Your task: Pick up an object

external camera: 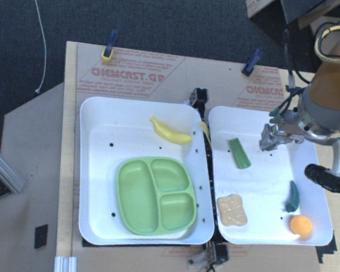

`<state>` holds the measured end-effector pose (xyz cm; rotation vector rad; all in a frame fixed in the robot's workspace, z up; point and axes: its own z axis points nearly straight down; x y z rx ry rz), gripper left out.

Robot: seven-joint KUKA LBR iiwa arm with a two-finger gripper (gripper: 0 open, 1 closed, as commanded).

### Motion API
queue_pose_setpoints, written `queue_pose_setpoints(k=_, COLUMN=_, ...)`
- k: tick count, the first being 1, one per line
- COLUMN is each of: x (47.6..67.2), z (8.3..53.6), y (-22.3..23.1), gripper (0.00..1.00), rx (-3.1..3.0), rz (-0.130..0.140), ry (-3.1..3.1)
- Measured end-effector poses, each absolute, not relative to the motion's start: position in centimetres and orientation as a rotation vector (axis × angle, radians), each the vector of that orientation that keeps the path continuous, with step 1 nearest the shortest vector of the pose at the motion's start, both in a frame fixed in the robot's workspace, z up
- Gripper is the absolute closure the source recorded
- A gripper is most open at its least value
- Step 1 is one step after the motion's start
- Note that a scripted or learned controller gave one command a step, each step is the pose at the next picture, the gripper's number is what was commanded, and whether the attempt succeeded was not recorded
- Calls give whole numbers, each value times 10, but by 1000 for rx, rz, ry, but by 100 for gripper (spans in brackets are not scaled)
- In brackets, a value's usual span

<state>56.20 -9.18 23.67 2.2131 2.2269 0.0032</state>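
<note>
Gripper [270, 140]: positioned over right bin [266, 234]; jaw state cannot be told. Flat green strip [239, 153]: laid just left of it, apart. Round orange ball [301, 225], textured beige slab [231, 209]: nearer the front.

One fixed camera above the bench [66, 152] — looking down aslant on both bins [87, 154].

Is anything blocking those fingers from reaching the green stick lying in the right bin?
Nothing visible stands in the way. The gripper hangs over the right bin, just right of the green stick, with bare white floor between them. The cracker, teal piece and orange ball lie nearer the front.
</note>
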Motion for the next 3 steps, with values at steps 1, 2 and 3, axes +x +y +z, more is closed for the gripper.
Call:
queue_pose_setpoints(k=1, x=584, z=225, y=-38, gripper=100, rx=2214, rz=4, ry=2228)
queue_pose_setpoints(k=2, x=598, z=215, y=16, gripper=100, rx=2214, rz=3, ry=2228)
queue_pose_setpoints(k=3, x=618, z=210, y=74, gripper=100, rx=2213, rz=5, ry=2228)
